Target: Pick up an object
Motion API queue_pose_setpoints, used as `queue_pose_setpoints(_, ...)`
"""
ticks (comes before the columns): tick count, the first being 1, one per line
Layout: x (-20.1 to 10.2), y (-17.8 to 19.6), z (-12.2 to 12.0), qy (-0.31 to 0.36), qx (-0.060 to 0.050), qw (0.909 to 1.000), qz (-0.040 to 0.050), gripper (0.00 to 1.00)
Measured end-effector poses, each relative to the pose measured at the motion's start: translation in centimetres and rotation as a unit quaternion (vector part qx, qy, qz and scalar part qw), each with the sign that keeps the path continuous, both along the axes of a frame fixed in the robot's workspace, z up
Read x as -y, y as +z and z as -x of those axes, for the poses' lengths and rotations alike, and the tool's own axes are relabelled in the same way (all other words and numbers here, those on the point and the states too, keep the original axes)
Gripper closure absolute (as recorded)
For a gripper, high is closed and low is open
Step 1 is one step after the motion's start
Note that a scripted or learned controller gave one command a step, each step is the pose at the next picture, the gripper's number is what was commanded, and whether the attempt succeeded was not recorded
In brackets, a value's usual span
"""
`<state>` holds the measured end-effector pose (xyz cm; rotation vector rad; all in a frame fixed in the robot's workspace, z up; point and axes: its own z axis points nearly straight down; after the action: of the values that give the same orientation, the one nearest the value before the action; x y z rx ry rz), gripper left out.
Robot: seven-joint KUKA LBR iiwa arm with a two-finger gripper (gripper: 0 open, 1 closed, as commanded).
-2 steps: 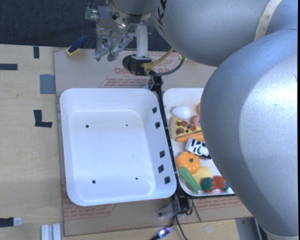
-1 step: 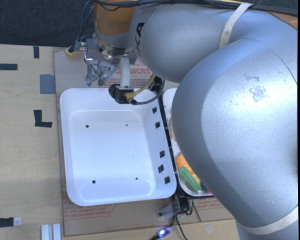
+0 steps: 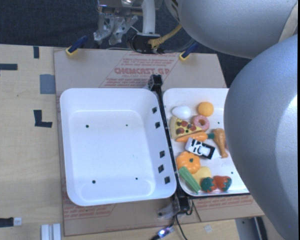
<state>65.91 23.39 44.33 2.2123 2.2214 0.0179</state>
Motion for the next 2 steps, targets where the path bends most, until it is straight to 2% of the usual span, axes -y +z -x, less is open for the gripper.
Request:
queue_pose_setpoints(1, 0.2, -15.6, 3.5, -0.002, -0.017, 0.9998, 0.0059, 1.0)
queue_pose_setpoints(2, 0.2, -18.8, -1.0, -0.001, -0.009, 0.9999, 0.0042, 1.0)
